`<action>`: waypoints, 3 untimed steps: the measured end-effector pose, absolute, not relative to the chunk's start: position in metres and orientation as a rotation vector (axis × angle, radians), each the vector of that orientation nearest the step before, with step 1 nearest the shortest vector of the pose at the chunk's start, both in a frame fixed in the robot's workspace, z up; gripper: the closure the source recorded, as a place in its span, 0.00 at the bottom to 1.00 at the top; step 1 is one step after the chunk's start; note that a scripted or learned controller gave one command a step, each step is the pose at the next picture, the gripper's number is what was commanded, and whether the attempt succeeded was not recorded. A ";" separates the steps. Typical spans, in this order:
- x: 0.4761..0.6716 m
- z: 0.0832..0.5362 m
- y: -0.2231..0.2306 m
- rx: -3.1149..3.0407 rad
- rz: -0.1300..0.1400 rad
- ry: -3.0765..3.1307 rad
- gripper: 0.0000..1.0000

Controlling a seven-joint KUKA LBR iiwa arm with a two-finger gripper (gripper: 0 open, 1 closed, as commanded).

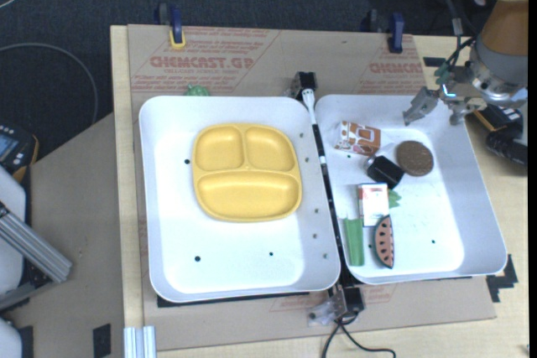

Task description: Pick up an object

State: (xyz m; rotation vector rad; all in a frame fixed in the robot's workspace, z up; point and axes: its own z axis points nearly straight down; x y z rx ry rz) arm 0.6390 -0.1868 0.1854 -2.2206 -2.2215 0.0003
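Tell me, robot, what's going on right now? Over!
Gripper open, over the right bin's far edge, holding nothing. Brown disc, black block and watermelon slice all lying in that bin. Nothing blocking the way.

Claw (438, 107) open, fingers splayed.

Bright, even light; slight softness

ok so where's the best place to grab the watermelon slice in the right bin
Probably across the narrow width of the watermelon slice, at its middle, coming straight down. It lies flat and long near the front of the right bin; the green stick lies close along its left edge, so the jaw going there has little room.
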 end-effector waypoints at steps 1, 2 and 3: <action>0.640 0.197 -0.187 -2.222 -0.002 -2.225 1.00; 0.567 0.198 -0.130 -2.213 0.002 -2.220 1.00; 0.554 0.332 -0.087 -2.223 -0.018 -2.237 1.00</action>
